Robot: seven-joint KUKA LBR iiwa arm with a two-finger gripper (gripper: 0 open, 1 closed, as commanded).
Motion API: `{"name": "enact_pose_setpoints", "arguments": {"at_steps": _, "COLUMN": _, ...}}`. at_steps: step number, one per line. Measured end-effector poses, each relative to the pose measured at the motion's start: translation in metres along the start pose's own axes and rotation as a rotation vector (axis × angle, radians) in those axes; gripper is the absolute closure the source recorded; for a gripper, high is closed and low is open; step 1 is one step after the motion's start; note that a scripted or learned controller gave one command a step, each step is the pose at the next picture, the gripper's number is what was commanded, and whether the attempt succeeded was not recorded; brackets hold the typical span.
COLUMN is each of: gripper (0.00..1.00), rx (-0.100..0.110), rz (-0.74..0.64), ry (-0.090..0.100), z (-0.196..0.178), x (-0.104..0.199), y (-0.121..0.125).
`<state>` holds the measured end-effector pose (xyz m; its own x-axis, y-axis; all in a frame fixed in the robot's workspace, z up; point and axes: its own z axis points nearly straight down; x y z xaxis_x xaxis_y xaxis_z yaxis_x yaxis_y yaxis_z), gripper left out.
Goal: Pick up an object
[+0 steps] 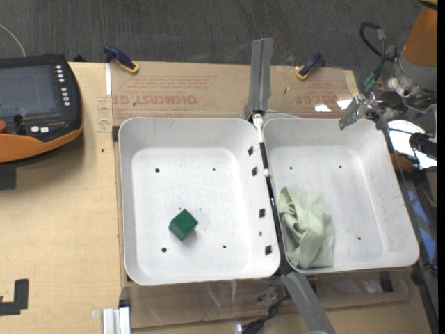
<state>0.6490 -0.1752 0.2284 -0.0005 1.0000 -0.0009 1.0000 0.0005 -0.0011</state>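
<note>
The desk (55, 242) is pale wood, with a sheet of brown printed cardboard (181, 92) laid across its far part and held by two clamps with blue and yellow handles (122, 59). Beyond it lies dark grey carpet (174, 12). Two shallow white bins sit side by side on the desk, touching along a grey divider bar (261, 72). A black and orange control pendant (35, 106) rests at the desk's far left edge.

The arm comes in at the upper right, its orange band (423, 37) above the wrist, and the jaws (361, 110) hang over the far right corner of the right bin (379, 186); whether they are apart or together cannot be told at this angle.

A small green cube (183, 224), dark and matte with one corner turned towards the camera, lies in the left bin (146, 145), well apart from the jaws, across the divider and nearer the camera. A crumpled pale green cloth (307, 229) lies in the right bin, near its front left side, closer to the jaws than the cube.
</note>
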Motion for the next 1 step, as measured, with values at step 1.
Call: {"name": "enact_pose_setpoints", "arguments": {"at_steps": 1, "gripper": 0.00, "rx": -0.002, "rz": 0.174, "ry": 0.000, "z": 0.1358, "x": 0.0774, "y": 0.0000}}
